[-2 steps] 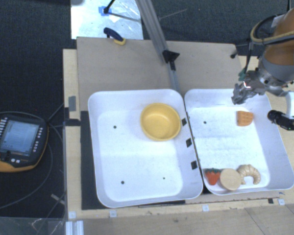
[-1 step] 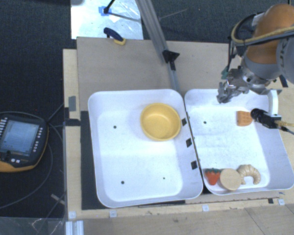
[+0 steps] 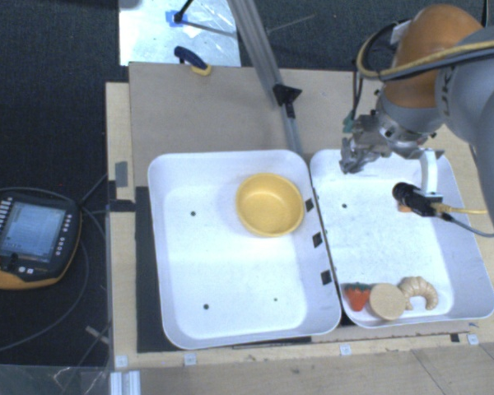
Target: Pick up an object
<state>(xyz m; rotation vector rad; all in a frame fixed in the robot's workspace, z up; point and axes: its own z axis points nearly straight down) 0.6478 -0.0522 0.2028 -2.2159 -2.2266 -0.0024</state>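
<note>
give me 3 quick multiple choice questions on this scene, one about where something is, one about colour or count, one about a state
1. Where is the yellow bowl?
A. in the left bin, near its top right corner
B. in the right bin
C. on the bench outside both bins

2. How many small items lie in the near corner of the right bin?
A. one
B. three
C. six

3. How does the bowl sit?
A. upside down
B. on its side
C. upright, opening up

Answers:
1. A, the bowl sits inside the left bin's white floor.
2. B, a red item, a round tan disc and a croissant-shaped piece lie together.
3. C, its hollow inside faces the camera.
</note>
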